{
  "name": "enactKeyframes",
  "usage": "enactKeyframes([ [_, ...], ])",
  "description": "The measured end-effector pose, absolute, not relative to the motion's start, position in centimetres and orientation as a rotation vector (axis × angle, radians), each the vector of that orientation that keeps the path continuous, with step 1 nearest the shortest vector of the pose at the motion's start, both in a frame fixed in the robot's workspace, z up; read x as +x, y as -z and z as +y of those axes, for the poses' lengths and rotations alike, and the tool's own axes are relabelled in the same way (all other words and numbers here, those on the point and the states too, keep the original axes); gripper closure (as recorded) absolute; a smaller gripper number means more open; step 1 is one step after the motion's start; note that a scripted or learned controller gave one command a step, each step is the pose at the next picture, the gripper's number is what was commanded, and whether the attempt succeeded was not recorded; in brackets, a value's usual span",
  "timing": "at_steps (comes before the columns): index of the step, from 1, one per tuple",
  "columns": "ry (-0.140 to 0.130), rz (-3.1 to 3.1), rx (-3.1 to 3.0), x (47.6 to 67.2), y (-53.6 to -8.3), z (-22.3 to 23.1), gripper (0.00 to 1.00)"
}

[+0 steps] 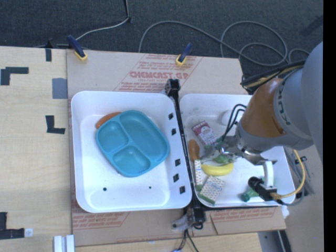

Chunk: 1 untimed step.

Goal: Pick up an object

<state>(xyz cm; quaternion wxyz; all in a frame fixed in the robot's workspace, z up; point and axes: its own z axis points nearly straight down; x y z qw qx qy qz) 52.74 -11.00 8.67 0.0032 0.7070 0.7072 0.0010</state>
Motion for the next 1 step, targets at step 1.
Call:
enactKeyframes([
  [1,-0.002,2.216,2.216,52.77,-9.66,-11.06,1.0],
])
